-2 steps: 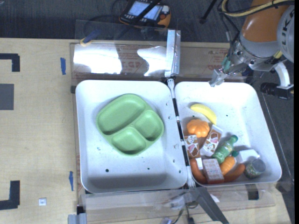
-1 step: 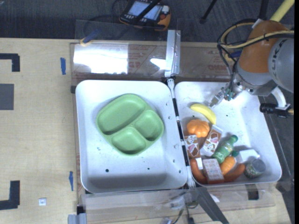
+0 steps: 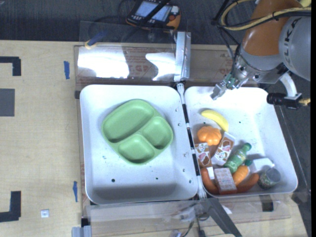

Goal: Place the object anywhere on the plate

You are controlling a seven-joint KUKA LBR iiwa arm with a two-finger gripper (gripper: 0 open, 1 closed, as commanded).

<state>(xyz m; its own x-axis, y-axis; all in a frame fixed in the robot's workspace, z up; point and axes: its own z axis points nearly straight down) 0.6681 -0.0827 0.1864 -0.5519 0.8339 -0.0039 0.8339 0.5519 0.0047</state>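
No lettering can be read anywhere. The small cartons in the right bin carry red and white printed panels, but the print is too small and blurred; the handheld screen beyond the bench's far edge glows unreadably.

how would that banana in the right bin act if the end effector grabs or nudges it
The banana looks like a smooth, glossy toy, so it may slip between fingers. Its curved shape suggests it would pivot or rock rather than slide straight when nudged. It lies apart from the pile below, near the orange, so a push probably disturbs little else.
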